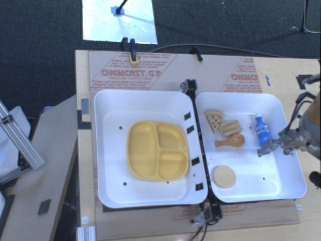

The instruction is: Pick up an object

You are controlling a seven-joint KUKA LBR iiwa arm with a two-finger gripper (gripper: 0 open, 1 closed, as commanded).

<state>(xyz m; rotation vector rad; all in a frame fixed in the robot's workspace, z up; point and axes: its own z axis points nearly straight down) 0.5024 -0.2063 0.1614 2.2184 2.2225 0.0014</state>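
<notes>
The right bin [288, 187] holds several toy foods: a pizza slice [214, 119], a bread roll [230, 128], a chicken drumstick [230, 142], a blue bottle [261, 130] and a round cookie [224, 176]. My gripper [276, 150] hangs low over the bin's right side, just below and to the right of the blue bottle. It is open, with nothing between its two dark fingertips [263, 152]. The left fingertip sits close to the bottle's lower end.
The left bin [108, 129] holds a yellow divided plate [157, 149]. A black divider with clips [196, 144] runs between the bins. The arm enters from the right edge. Cardboard [150, 69] lies under both bins.
</notes>
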